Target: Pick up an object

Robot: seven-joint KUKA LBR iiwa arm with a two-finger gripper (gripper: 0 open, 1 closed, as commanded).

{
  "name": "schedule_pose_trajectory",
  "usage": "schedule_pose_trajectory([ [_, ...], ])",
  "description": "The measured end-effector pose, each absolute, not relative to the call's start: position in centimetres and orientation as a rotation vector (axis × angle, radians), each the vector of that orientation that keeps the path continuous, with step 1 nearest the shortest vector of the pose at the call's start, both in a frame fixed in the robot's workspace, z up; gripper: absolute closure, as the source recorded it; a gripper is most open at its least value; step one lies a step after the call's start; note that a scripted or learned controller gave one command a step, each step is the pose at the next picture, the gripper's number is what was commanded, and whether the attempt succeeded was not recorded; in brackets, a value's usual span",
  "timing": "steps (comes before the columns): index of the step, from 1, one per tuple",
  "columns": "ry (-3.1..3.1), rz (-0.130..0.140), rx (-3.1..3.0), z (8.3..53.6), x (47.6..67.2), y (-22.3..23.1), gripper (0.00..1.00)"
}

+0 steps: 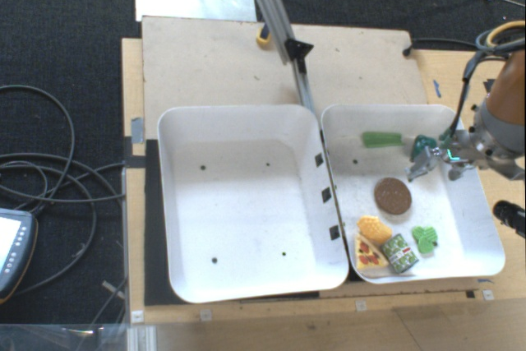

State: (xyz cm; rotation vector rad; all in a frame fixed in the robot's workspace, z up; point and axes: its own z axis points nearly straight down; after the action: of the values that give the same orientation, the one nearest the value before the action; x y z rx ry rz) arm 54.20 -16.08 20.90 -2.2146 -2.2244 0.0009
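1. A flat brown round disc (393, 197) lay near the middle of the right-hand shallow white plastic bin (468, 210), apart from the other things.
2. A green oblong block (381, 140) lay toward the far side of that bin; near the front wall sat a yellow ridged piece (374, 228), a yellow wedge with red marks (369, 253), a small green-labelled can (401, 252) and a small bright green knobbly toy (425, 238).
3. The metal end effector (421, 164) hung over the right bin, between the green block and the disc; whether its fingers were spread or closed could not be told, and nothing showed between them.
4. The left-hand white bin (246, 123) stood just beside, its smooth floor dotted with small dark holes.
5. Both bins rested on a pale wooden bench (214, 62), on dark carpet (66, 12) with black cables (41, 168).
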Motion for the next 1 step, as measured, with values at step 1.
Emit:
schedule_pose_trajectory([
  [1, -2.225, -0.002, -2.218, 21.05, 54.27, -16.1, 0.0],
])
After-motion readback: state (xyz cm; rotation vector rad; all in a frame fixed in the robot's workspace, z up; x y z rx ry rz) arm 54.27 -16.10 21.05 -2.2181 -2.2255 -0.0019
